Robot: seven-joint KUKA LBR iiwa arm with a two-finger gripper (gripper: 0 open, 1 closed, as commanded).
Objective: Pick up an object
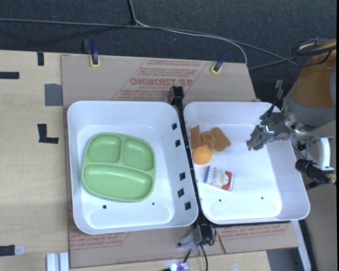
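Note:
In the right bin lie a tan brown bread-like piece, an orange ball touching its lower left side, and a small white packet with a red and blue print. All three sit in the left half of that bin. My gripper hangs over the right part of the same bin, to the right of the brown piece and well apart from it. Nothing shows between its fingers.
The left bin holds a green three-compartment plate. A black divider with clips runs between the bins. The arm's grey body and orange band stand over the right bin's right rim. Cardboard lies under both bins.

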